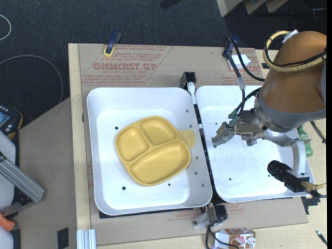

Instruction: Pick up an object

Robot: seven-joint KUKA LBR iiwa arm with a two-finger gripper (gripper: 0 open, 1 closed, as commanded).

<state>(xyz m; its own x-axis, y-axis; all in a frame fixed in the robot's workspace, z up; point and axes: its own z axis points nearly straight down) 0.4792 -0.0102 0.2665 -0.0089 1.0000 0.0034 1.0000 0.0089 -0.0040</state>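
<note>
A yellow divided plate (152, 149) with three compartments lies flat in the middle of the left bin (104, 108). My gripper (222, 135) hangs over the left part of the right bin (244, 183), pointing towards the divider between the bins, a short way right of the plate. I see nothing held in it. A small green object (307, 144) peeks out at the right bin's right edge, mostly hidden behind the arm.
The grey and orange arm (295, 82) covers the upper right of the right bin. A blue and yellow clamp (111, 44) sits on the bench's far edge, and a black clamp (188, 80) at the bins' far junction. Cables run along the divider.
</note>
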